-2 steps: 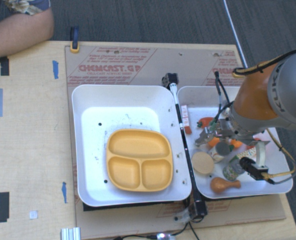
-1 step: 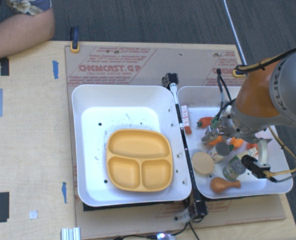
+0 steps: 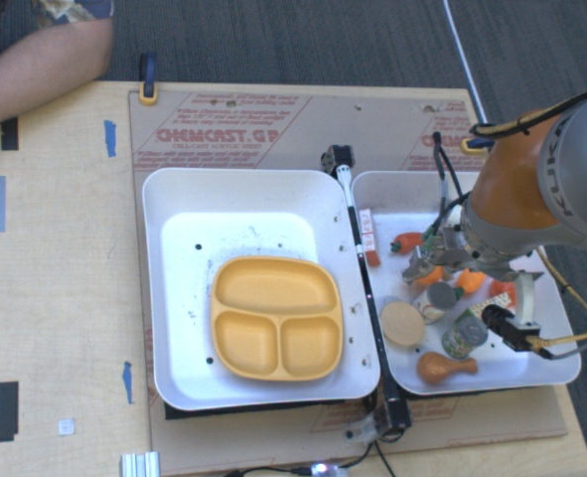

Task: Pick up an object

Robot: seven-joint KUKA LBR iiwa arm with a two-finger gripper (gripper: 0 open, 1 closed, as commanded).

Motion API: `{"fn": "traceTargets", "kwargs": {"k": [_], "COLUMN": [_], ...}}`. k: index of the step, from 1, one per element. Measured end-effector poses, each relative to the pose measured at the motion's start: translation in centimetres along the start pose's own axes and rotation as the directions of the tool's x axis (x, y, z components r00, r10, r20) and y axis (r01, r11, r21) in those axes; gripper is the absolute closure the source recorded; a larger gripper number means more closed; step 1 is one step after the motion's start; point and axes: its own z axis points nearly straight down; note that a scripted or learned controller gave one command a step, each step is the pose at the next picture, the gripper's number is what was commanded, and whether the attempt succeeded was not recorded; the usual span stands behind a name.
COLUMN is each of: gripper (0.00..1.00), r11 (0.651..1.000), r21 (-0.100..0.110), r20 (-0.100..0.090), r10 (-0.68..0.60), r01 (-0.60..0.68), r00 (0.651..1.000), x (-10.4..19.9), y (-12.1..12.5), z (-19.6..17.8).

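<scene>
The right bin (image 3: 372,195) holds several small objects. A tan disc (image 3: 404,323) lies near its left wall, with a brown pear-shaped piece (image 3: 442,368) at the front and a grey round piece (image 3: 464,337) beside it. Orange pieces (image 3: 442,292) lie in the middle and a red-orange piece (image 3: 407,239) sits farther back. My gripper (image 3: 430,265) reaches in from the right and hangs low over the middle of this bin, just above the orange pieces. The grey wrist (image 3: 502,232) and orange band (image 3: 512,177) hide the objects under them.
The left bin (image 3: 174,266) holds a yellow divided plate (image 3: 276,316). A black clamp (image 3: 339,157) sits at the back between the bins. A small red item (image 3: 372,258) lies by the right bin's left wall. A person's forearm (image 3: 35,58) rests at the far left.
</scene>
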Motion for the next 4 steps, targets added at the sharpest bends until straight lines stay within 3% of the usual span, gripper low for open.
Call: {"fn": "traceTargets", "kwargs": {"k": [1, 2, 3, 4], "gripper": [1.0, 1.0, 1.0, 1.0], "r11": [1.0, 1.0, 1.0, 1.0], "r21": [0.01, 0.013, 0.012, 0.009], "r20": [-0.004, -0.005, -0.005, -0.005], "r10": [-0.004, -0.005, -0.005, -0.005], "r01": [0.004, 0.005, 0.005, 0.005], "r00": [1.0, 1.0, 1.0, 1.0], "x": [7.7, 10.2, 14.1, 14.2], "y": [-1.5, -6.5, -7.4, -7.3], "z": [-7.8, -10.4, -10.8, -11.8]}}
